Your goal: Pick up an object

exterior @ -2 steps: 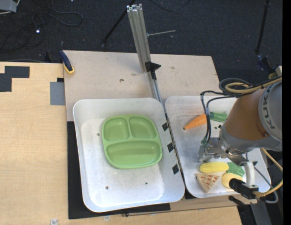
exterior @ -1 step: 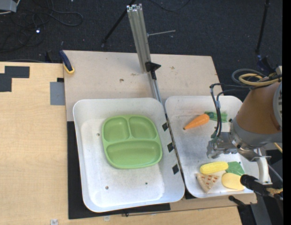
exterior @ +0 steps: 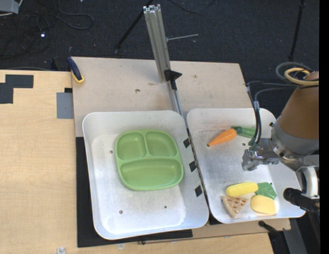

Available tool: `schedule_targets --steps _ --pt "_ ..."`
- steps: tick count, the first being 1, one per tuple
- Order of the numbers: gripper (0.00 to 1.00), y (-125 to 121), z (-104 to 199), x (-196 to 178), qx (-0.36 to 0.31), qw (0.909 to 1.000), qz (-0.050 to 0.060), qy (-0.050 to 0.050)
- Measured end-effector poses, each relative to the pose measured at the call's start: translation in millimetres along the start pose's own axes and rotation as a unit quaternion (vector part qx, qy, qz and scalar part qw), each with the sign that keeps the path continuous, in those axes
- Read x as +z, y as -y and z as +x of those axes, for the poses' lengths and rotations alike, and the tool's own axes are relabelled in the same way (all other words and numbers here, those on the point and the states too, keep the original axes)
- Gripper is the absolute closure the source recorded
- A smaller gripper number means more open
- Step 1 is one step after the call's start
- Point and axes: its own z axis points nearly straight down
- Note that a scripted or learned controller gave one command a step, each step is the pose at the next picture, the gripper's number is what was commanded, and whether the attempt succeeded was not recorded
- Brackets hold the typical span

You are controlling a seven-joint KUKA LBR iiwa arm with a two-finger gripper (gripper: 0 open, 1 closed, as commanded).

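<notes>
White plastic forms two shallow bins side by side on a pale wooden surface [exterior: 206, 81]. The left bin [exterior: 100, 205] holds a green divided plate [exterior: 149, 160]. The right bin [exterior: 217, 168] holds toy food: an orange carrot [exterior: 222, 137] with a green top near its far side, and at the near right corner a yellow corn cob [exterior: 242, 189], a waffle wedge [exterior: 234, 205], a yellow lemon-like piece [exterior: 264, 204] and a green leafy piece [exterior: 266, 189], all tightly clustered.

The grey arm reaches in from the right, and its tool [exterior: 252, 159] hangs over bare bin floor between the carrot and the cluster; whether its fingers are apart or together cannot be told at this size.

The carrot looks the better target, since it lies alone with open floor around it. Closing across its narrow width should grip best. The cluster sits near the bin's rim, leaving little room for fingers to descend without nudging neighbours.
</notes>
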Motion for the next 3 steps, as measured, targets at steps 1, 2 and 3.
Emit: schedule_targets --steps 1,2,3 --pt "1.0 -17 53 8 -0.002 1.0 0.003 -0.001" --pt "1.0 -26 108 0 -0.002 1.0 0.003 -0.001" --pt "1.0 -38 152 -8 -0.002 1.0 0.003 -0.001"
